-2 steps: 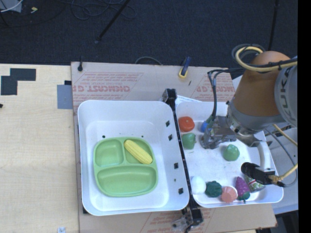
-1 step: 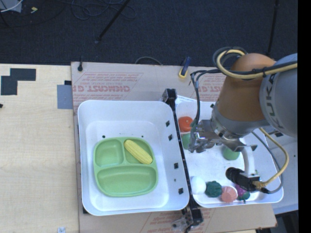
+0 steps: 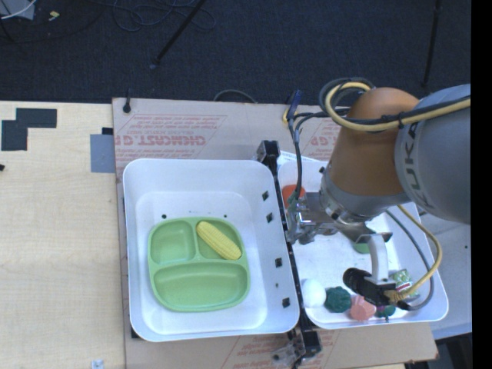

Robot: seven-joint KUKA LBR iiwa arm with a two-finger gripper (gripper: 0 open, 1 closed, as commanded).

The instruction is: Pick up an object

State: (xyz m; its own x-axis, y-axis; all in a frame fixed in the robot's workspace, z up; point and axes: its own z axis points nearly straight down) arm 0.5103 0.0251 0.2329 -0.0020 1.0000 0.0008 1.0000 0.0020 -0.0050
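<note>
Grey arm (image 3: 384, 167) hangs low over the right bin (image 3: 440, 307), probably because the small toys (image 3: 336, 299) to pick lie inside it; whether its pincer (image 3: 309, 227) is open or holding anything, I cannot tell.

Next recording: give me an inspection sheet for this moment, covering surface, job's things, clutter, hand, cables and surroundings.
Surface: left bin and right bin, both white, on printed cardboard over a pale bench.
Job's things: right bin holds a white ball, dark green lump, pink piece and orange piece.
Clutter: green divided plate with a corn cob, in the left bin.
Hand: over the right bin, near the wall between the bins.
Cables: yellow cable loops over the arm; dark cords behind the bench.
Surroundings: dark carpet.
</note>
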